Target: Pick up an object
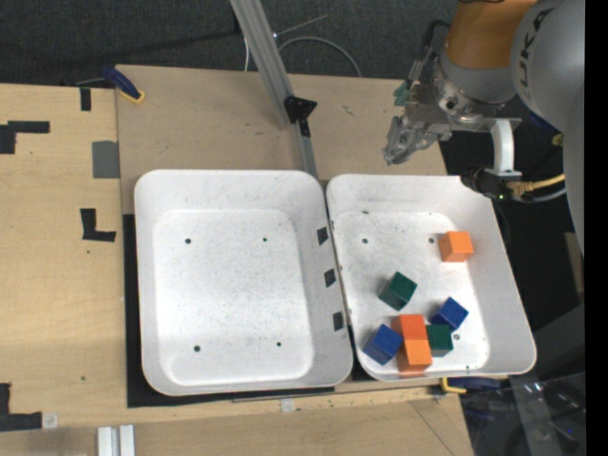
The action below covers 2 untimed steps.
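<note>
- Gripper (404,148) hung above the far edge of the right bin (503,255), over the bench just beyond its rim, nothing between its tips.
- Claw state: couldn't tell whether spread or pressed together; tips too small and dark to read.
- Right bin held 6 blocks: lone orange block (456,245) near the right wall, dark green block (398,290) mid-bin, then a cluster at the near edge.
- Cluster: blue block (383,343), orange pair (414,341), small green block (440,338), second blue block (452,312), all touching or just beside each other.
- Left bin (152,207) had no blocks in it.
- Step, as judged: approach, before any grasp; arm well apart from every block.
- Next move would call for swinging toward the near side over the right bin, then dropping straight down on 1 block.
- Best bets looked like the lone orange block or the dark green block, each with free space around it.
- Cluster looked risky: tight neighbours could block the tips.
</note>
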{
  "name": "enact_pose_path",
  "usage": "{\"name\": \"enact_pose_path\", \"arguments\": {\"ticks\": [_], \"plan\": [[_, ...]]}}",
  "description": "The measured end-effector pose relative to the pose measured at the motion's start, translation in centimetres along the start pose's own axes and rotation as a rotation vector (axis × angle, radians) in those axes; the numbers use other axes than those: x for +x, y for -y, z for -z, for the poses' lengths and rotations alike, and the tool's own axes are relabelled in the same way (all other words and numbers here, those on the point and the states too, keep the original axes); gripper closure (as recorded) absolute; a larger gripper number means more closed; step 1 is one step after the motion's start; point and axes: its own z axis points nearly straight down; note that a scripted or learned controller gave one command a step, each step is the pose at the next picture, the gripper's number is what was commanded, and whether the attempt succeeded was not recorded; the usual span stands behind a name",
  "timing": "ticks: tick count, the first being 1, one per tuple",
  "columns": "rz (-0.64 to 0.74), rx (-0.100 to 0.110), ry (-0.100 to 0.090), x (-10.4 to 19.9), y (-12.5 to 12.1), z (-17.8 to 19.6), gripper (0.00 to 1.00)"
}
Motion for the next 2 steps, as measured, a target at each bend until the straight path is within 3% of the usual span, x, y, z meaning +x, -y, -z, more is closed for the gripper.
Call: {"name": "enact_pose_path", "arguments": {"ticks": [2], "plan": [[0.001,0.003,0.000,11.2,1.0,-2.3,1.00]]}}
